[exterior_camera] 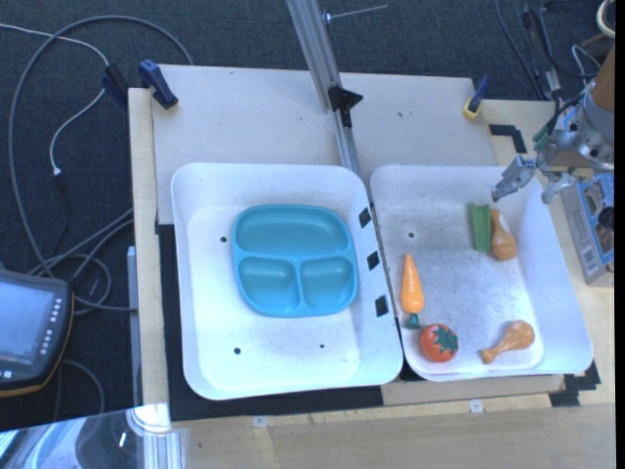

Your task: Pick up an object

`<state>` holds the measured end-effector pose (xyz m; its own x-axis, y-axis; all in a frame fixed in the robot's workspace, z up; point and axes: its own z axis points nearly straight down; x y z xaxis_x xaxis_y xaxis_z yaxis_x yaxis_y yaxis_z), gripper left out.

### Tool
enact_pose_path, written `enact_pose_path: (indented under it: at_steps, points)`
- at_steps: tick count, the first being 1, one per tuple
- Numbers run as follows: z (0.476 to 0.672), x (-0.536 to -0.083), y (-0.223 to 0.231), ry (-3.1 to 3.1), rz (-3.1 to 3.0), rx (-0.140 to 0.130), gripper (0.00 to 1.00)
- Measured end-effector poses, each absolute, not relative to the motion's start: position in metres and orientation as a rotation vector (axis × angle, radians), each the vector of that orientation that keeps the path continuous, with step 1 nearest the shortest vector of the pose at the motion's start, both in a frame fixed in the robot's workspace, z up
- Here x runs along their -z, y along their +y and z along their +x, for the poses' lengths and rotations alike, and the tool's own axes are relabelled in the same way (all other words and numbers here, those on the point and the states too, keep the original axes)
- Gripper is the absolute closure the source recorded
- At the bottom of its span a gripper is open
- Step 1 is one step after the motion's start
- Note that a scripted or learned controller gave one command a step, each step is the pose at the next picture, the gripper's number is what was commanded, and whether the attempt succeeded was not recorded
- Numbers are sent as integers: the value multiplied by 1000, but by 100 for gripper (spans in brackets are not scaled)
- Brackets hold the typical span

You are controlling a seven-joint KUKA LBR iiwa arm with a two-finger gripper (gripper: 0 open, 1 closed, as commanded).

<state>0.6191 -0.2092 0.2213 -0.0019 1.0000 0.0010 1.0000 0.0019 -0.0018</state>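
Orange and green toy food lies scattered in the right bin (576,311): I see a carrot (411,283) near the bin's left wall, a red tomato (439,342) just below it at the near edge, a tan drumstick (509,340) to the tomato's right, and farther back a green strip (479,227) lying beside a second tan drumstick-like piece (502,239), the two touching or nearly so. My claw (533,181) hangs over the far right corner of that bin, fingers spread apart with nothing between them, up and to the right of the green strip and well apart from the carrot and tomato. The left bin (195,262) holds a blue divided plate (293,259) with three compartments, lying flat near its middle. Both bins sit side by side on the pale tabletop (254,115), with a metal pole (311,27) rising behind the seam between them.
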Motion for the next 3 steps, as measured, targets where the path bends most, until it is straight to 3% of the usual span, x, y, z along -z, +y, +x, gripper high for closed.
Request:
enact_pose_path:
  at_steps: [1, 3]
  points:
    - [619, -221, -209, -2222, -2218, -2, 0]
    - [619, -116, -204, -2218, -2215, -5, 0]
